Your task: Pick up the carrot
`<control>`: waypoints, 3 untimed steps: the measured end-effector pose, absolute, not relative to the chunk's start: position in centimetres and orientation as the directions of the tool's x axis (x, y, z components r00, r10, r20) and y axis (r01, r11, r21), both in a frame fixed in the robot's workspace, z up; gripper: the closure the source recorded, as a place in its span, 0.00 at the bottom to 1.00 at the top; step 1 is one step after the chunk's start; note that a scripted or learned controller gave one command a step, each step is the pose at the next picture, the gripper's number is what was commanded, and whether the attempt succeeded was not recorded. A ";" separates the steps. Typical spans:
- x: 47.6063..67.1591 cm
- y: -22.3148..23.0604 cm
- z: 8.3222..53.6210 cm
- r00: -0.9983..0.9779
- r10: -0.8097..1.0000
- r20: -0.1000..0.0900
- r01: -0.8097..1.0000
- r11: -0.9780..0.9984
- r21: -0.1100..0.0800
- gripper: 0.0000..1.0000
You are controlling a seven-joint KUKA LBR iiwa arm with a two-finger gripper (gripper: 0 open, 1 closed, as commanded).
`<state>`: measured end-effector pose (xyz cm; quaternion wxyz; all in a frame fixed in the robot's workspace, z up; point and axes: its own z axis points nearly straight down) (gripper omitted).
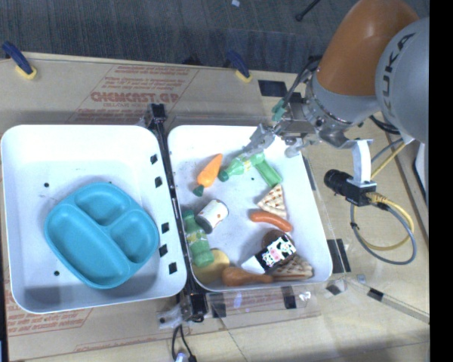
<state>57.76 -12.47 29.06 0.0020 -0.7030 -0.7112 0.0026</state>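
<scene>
Carrot (208, 170): orange toy w/ green stem end, lies tilted in upper left of right bin (311, 202), just beside green veg (232, 170). Prob. light, stiff, smooth plastic; may slip, so grip across thick mid-body. Gripper (258, 143) hovers near it; finger opening can't be told, nothing seen held.

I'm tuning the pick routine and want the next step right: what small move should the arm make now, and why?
Probably a short shift toward the view's left and slightly down. The gripper hangs over the right bin, above the green pieces, while the carrot lies just left of it, nearer the divider, nothing covering it. Centring over the carrot before descending seems safest.
</scene>
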 end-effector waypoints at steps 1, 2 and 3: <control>62.3 -12.2 12.7 -0.103 0.995 0.001 0.994 0.103 -0.021 0.00; 63.0 -9.8 9.1 0.030 1.000 0.000 0.999 -0.030 -0.013 0.00; 63.1 -9.8 10.2 0.022 1.000 -0.001 1.000 -0.023 -0.016 1.00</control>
